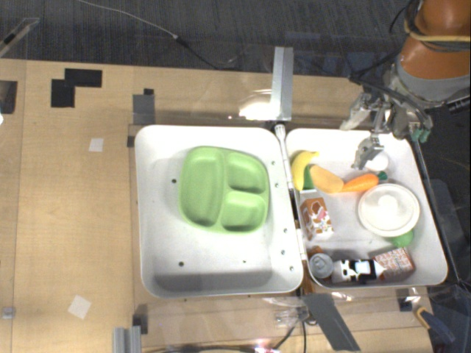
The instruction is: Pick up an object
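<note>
A pale wooden bench [66,219] with black patches [73,85] meets dark floor [184,6].

We see the grey arm with its orange band [440,20] cut off by the top and right edges, so only its wrist end is in frame. The two-finger metal gripper [370,151] is small and glinting over the right white bin [436,252], and we cannot tell how its fingers stand. The round white bowl [388,208] covers most of a green object [402,237], leaving just a sliver at its lower rim. The yellow banana [300,166] is partly hidden behind an orange wedge-shaped piece [327,180]. The printing on the small white carton [316,218] and the brown packet [394,262] is too blurred for us to read.
</note>
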Robot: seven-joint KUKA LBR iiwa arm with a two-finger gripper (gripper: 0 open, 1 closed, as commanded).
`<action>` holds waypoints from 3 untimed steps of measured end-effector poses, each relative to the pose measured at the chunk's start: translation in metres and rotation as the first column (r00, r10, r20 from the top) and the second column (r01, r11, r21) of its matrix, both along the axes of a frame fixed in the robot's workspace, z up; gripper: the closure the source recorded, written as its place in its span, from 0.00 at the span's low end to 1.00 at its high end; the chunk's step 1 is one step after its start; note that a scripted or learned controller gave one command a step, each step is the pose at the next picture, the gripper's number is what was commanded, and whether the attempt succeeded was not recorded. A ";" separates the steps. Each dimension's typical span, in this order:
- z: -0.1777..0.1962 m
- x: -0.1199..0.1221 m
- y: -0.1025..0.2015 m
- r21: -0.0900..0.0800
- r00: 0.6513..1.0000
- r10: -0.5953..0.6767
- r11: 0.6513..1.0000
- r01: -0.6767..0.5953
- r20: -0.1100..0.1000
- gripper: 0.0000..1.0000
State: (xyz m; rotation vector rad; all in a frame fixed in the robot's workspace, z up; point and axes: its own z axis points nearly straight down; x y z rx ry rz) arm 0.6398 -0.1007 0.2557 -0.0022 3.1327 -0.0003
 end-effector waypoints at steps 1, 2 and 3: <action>-0.156 -0.038 -0.025 -0.001 0.999 -0.040 0.999 0.040 0.008 0.00; -0.163 -0.028 0.015 -0.004 1.000 0.024 1.000 -0.024 0.009 0.00; -0.164 -0.071 0.011 -0.006 0.982 -0.191 0.982 0.191 0.012 0.00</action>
